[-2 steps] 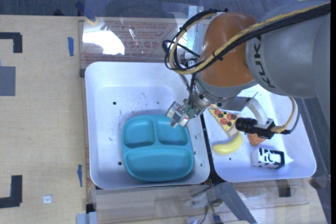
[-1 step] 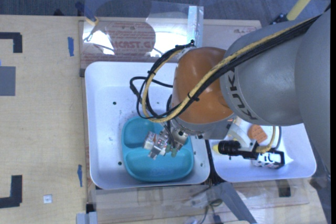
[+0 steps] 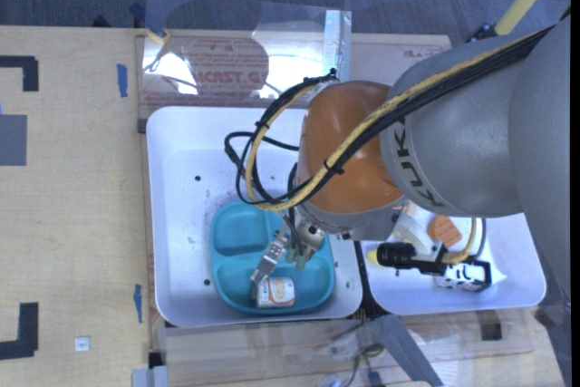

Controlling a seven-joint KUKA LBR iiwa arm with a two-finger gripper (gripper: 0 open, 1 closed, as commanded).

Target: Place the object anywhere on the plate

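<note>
The grey arm (image 3: 480,131) reaches in from the right and hangs over the seam between the two white bins, its orange band (image 3: 349,149) covering much of the left bin (image 3: 177,195). Black and yellow cables loop off the wrist. Below the band the gripper (image 3: 281,260) points down and toward the left, over the blue divided plate (image 3: 240,236) lying in the left bin's near half. A small white and orange object (image 3: 275,291) rests on the plate's near compartment, just beneath the fingertips; whether they touch it is unclear. I cannot tell if the fingers are spread or closed. The right bin (image 3: 517,272) is largely hidden by the arm; small items there are hard to identify
</note>
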